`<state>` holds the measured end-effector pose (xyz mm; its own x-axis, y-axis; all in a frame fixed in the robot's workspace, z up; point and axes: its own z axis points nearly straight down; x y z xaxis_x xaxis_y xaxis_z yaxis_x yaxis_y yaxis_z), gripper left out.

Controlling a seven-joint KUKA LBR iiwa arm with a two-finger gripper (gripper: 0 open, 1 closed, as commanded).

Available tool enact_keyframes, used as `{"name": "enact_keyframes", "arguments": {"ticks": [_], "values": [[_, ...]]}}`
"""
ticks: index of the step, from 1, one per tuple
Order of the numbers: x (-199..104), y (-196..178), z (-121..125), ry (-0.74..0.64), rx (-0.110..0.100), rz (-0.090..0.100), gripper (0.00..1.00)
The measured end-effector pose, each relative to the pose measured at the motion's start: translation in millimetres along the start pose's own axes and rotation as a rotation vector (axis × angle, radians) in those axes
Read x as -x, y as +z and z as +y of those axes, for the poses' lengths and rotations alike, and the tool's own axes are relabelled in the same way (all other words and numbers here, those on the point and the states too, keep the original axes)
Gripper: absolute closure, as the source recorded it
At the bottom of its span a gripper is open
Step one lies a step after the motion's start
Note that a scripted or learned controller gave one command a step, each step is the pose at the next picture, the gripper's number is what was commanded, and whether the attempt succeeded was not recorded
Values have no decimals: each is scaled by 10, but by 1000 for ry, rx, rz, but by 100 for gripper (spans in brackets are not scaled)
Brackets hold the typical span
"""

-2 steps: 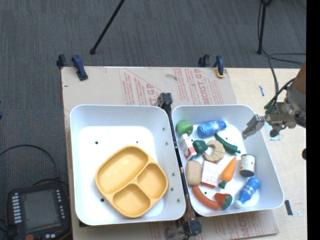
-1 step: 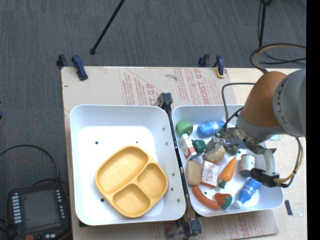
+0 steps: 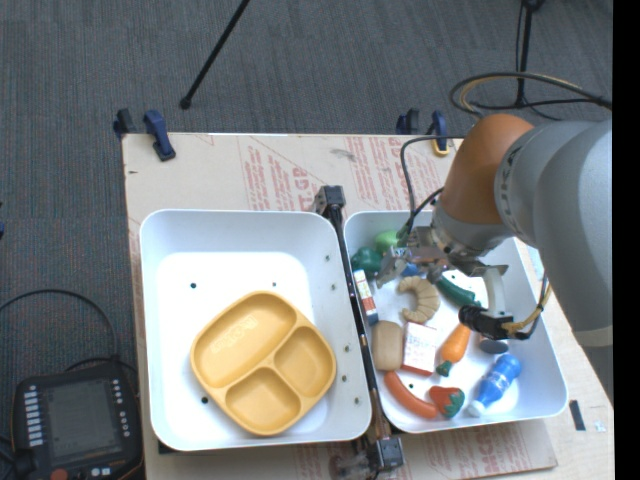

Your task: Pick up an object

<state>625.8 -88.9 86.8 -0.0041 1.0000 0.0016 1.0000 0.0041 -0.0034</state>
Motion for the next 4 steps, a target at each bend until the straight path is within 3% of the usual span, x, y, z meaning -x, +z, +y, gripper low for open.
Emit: {"name": "enact_keyframes", "arguments": {"ticks": [1,2,3,4], "values": [[-47,-1,29,0,0,0,0],[-47,-93,28,-1,-2,1,100],[-45,-91,26,-1,-4,1,0],[-62,10,155,-1,-11,0,0]]}}
